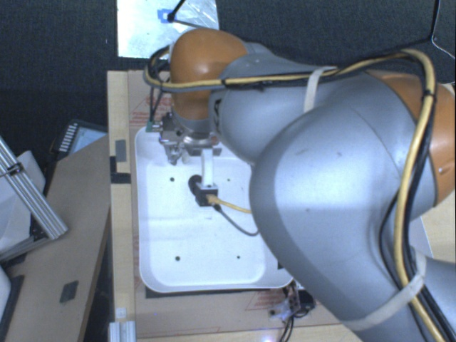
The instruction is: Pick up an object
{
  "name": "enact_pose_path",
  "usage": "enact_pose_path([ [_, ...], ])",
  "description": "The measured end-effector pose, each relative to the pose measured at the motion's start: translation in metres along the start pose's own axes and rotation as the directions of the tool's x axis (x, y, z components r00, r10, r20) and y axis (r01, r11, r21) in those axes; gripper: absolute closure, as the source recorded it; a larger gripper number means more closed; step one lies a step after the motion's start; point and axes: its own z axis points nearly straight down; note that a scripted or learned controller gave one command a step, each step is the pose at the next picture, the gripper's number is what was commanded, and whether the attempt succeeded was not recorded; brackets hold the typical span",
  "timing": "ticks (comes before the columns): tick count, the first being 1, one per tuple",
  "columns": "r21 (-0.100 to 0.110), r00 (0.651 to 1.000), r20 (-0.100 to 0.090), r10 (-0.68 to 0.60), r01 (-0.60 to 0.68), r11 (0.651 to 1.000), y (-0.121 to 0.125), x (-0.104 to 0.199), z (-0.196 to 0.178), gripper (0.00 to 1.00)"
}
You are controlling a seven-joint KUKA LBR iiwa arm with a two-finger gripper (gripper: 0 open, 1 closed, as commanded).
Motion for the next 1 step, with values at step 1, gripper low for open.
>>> enact_pose_path([
  [1,0.006,1.0,0.001,0.004,-0.004,1.0,-0.0662,0.0,0.0344,1.0],
])
